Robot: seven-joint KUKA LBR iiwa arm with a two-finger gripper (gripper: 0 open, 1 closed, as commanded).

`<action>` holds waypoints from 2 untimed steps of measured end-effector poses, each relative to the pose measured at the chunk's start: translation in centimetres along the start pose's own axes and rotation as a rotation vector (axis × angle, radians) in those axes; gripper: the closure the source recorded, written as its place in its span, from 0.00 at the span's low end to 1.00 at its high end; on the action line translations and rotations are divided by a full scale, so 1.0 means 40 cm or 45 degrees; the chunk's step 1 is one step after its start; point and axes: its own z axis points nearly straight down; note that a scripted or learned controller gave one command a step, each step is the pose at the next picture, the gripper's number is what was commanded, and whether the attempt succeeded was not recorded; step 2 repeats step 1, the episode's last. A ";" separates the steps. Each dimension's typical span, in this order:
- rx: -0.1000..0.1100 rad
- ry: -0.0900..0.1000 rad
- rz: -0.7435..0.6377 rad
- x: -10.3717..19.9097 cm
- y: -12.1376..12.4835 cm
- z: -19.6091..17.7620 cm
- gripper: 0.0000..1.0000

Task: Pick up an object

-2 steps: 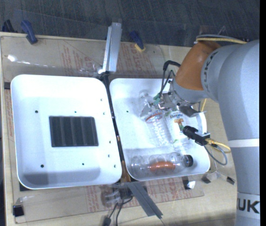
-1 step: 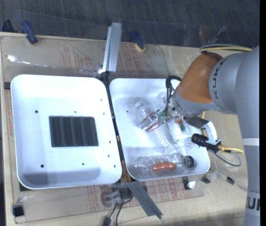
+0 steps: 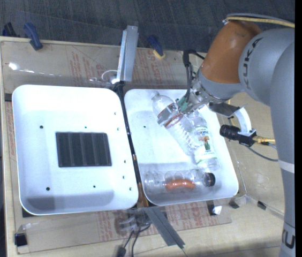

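Nearest us, along the front wall of the right-hand shallow white bin [image 3: 227, 194], lies a clear plastic bottle with a black cap and something orange inside [image 3: 179, 181], on its side, cap pointing right, well apart from the action. Just beyond it a second clear plastic bottle with a white label [image 3: 200, 138] stretches diagonally, its label end near the right wall, its other end running up and left toward the middle. And there's the metal two-finger hand [image 3: 173, 114], down low over the upper end of that bottle, beside what looks like a third clear bottle top [image 3: 158, 101] toward the far wall. How wide the hand stands and whether it has anything, I cannot tell; clear plastic and glare swallow the detail. Over on the left, the other shallow white bin [image 3: 28, 106] carries only a dark ribbed rectangular panel [image 3: 83, 149] on its floor. Beyond, the grey arm with its orange band [image 3: 231, 52] reaches in across the plywood tabletop [image 3: 60, 55]. The risk, as I judge it: smooth round bottles crowded together could roll or squirt sideways under a closing pinch, or the hand catches two at once and lifts neither.
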 end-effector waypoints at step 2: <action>0.000 -0.002 -0.006 0.000 0.003 -0.025 1.00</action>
